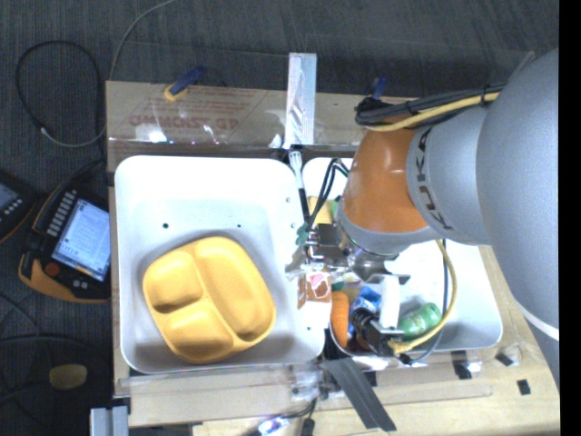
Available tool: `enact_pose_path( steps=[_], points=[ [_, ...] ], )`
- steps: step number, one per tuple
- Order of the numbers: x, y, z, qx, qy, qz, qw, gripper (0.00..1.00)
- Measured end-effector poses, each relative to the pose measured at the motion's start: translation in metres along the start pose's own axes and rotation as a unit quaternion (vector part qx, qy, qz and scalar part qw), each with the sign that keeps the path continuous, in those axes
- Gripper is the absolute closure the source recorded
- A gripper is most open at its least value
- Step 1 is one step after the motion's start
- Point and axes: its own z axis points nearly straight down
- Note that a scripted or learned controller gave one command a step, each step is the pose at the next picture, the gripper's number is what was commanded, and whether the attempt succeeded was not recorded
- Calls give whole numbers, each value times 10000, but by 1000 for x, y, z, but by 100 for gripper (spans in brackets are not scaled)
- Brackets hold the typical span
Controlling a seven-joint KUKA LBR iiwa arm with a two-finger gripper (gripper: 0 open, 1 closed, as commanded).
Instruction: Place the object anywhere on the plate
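1. Yellow, moulded and divided into three compartments, the plastic plate (207,296) is seen lying in the left white bin (154,189) on the table.
2. The grey arm's claw (363,284) is hung over the right white bin (472,321), near the divider; how far it is opened cannot be told.
3. A small red-and-white object (316,288) is seen just beside the claw; whether it is gripped cannot be judged.
4. The pick-up stage is judged to be in hand; a lift and a carry leftward over the plate would be called for next.

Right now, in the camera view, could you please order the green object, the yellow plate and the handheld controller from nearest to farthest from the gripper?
From the gripper:
1. Green object, right bin, just beside it.
2. Yellow plate, left bin.
3. Handheld controller, on the floor, far left.
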Motion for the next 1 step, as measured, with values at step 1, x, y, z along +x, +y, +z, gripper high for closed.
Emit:
enact_pose_path(
  steps=[1],
  points=[
    [66, 38, 0, -4, -7, 520, 9986, 100]
  ],
)
